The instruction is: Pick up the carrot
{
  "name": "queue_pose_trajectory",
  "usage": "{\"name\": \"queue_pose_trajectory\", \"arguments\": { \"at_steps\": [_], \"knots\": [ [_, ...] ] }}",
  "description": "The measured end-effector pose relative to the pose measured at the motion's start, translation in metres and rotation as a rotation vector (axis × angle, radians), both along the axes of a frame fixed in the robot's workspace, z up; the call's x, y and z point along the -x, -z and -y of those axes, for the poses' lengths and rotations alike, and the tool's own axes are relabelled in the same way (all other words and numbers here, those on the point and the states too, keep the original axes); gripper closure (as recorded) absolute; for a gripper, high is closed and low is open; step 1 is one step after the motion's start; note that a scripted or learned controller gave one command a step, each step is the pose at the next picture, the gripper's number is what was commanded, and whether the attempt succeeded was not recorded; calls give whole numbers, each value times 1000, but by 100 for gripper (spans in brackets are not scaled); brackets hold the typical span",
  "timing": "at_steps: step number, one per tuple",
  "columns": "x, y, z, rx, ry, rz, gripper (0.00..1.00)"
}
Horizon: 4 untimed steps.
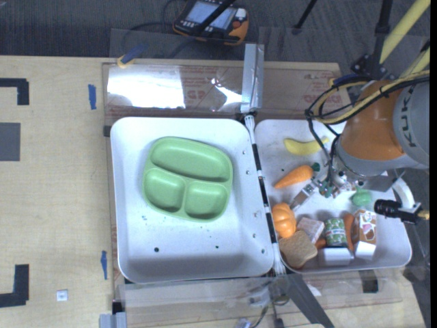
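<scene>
From my seat I see the arm (372, 132) reaching in over the right bin (403, 251), its orange band above the wrist sitting over the bin's far right part. The gripper (326, 185) hangs low near the middle of that bin, but from this slant I cannot tell how it is set, wide or narrow, and I see nothing clearly caught in it.

The carrot (295, 177) lies in the right bin toward its left wall, tilted, with its thick end pointing to the gripper and its tip toward the divider between the bins. It sits just beside the gripper, on its left; I cannot tell whether they touch.

A yellow banana (302, 145) lies beyond the carrot, near the bin's far edge. Along the bin's near edge I see a small orange pumpkin-like piece (283, 219) by the left wall, a brown bread-like piece (298, 248) in the near left corner, a green can (335, 231) and a few small cartons (367, 232) crowded together. A small green object (362, 198) lies right of the gripper.

The left bin (130, 251) holds a green divided plate (187, 178), set toward its far side.
</scene>
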<state>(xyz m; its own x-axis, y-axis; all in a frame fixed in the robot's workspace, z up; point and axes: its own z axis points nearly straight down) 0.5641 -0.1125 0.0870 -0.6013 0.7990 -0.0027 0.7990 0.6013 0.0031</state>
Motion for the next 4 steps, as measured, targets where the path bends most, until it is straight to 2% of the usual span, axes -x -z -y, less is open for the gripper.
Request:
{"name": "queue_pose_trajectory", "arguments": {
  "at_steps": [1,2,3,4],
  "knots": [
    [24,-98,-36,0,-3,-1,0],
    [-51,-5,-13,0,13,-1,0],
    [-53,-16,-14,0,13,5,100],
    [-95,-99,-38,0,126,-2,100]
  ]
}}
